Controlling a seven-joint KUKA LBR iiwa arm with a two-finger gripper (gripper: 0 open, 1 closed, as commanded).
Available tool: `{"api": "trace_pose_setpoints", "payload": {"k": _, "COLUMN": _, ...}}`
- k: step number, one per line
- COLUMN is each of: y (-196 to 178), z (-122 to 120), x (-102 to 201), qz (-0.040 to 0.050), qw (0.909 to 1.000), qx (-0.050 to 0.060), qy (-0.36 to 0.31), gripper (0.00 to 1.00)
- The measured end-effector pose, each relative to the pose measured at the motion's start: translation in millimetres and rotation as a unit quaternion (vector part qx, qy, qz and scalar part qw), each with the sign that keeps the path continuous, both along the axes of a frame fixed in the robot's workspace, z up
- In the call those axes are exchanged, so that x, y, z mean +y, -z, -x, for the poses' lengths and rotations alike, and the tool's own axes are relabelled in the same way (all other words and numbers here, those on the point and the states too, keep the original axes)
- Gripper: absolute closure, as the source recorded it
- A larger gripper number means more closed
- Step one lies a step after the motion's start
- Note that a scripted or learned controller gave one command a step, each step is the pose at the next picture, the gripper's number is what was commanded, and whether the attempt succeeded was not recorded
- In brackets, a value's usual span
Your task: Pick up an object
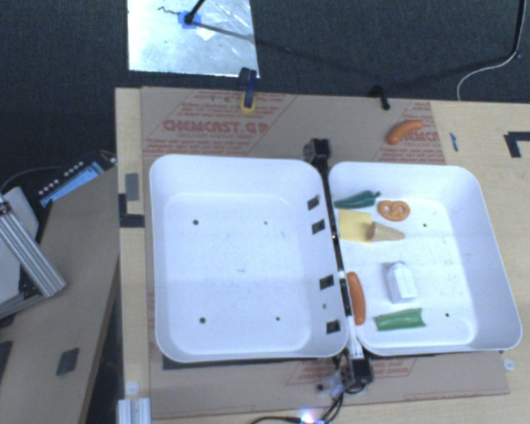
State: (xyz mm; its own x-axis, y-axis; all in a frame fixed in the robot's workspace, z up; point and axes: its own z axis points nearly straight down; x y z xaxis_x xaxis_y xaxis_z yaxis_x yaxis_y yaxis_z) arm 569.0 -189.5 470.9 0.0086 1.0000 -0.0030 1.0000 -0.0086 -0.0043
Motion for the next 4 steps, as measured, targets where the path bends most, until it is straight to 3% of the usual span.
{"api": "trace_pose_setpoints", "payload": {"k": 1, "y": -27, "z": -74, "x": -17, "qz": 0.0003, "qw": 1.0, "qx": -0.005, "qy": -0.007, "gripper": 1.0}}
{"api": "trace_pose_setpoints", "payload": {"k": 2, "y": -67, "z": -100, "x": -16, "qz": 0.0002, "qw": 1.0, "qx": -0.006, "qy": -0.007, "gripper": 1.0}}
{"api": "trace_pose_setpoints", "payload": {"k": 3, "y": 57, "z": -59, "x": 39, "qz": -0.0039, "qw": 1.0, "qx": 0.003, "qy": -0.008, "gripper": 1.0}}
{"api": "trace_pose_setpoints", "payload": {"k": 4, "y": 21, "z": -100, "x": 26, "qz": -0.0003, "qw": 1.0, "qx": -0.005, "qy": -0.007, "gripper": 1.0}}
